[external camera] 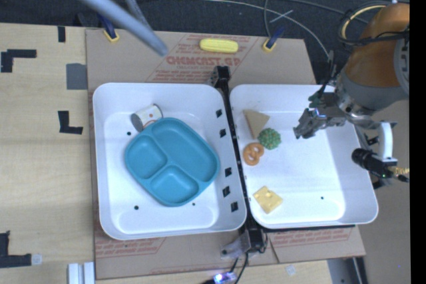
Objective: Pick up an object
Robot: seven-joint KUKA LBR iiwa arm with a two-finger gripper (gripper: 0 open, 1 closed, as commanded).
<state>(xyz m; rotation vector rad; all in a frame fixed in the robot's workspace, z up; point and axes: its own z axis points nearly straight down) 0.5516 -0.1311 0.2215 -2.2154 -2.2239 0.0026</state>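
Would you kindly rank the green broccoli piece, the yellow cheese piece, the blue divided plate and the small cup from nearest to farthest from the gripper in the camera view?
From the gripper in the right bin:
1. Green broccoli piece, just to its left, same bin.
2. Yellow cheese piece, lower part of the right bin.
3. Blue divided plate, middle of the left bin.
4. Small cup, upper left of the left bin.

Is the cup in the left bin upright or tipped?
Tipped. The cup lies on its side in the left bin, its open mouth facing left, beside the blue tray.
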